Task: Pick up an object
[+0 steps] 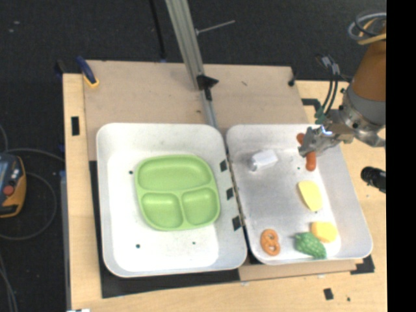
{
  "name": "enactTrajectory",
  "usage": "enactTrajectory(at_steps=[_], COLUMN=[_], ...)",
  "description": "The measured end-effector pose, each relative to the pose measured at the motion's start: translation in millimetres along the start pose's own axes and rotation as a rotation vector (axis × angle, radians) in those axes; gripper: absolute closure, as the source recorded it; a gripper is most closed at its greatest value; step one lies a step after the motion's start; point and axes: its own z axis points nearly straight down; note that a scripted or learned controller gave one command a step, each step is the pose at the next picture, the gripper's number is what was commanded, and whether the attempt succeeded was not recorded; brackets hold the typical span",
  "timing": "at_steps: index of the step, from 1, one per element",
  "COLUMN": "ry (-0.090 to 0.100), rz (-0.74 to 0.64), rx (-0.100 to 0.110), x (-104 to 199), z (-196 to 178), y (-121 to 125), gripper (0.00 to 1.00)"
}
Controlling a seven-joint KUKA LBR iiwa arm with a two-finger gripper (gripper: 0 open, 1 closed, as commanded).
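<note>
Hand (312, 145) over right bin (279, 200), red-orange piece (311, 161) just beneath — grip cannot be told

No text, label, brand or number can be read anywhere. The bins (117, 174), the green tray (175, 192) and the bench (149, 90) bear no legible marks. The yellow box (12, 187) at left is too blurred to read.

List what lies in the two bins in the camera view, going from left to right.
Green divided tray → small white block → orange pretzel-shaped piece. Farther right come the green leafy piece, the red piece under the gripper, and two yellow pieces, which overlap too much across to order.
</note>
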Motion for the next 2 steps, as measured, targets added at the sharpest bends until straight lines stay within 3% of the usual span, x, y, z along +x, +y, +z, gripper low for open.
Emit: enactTrajectory(at_steps=[2], ry=[0.003], rz=[-0.004], rx=[0.008], x=[103.1], z=[24.4], y=[-36.8], gripper=[1.0])
